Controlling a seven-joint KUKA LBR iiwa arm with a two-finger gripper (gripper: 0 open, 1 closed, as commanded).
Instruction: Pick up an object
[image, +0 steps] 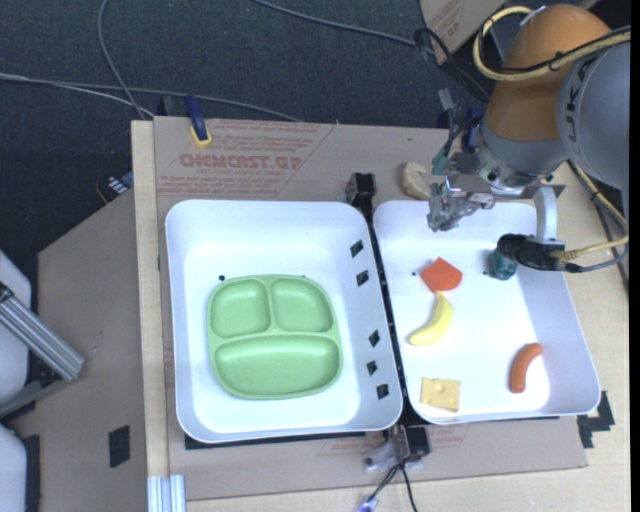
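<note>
Tray (275, 335) in left bin (190, 300)

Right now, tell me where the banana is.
The banana lies in the right bin, near its left wall, just below the red piece and above the cheese.
</note>
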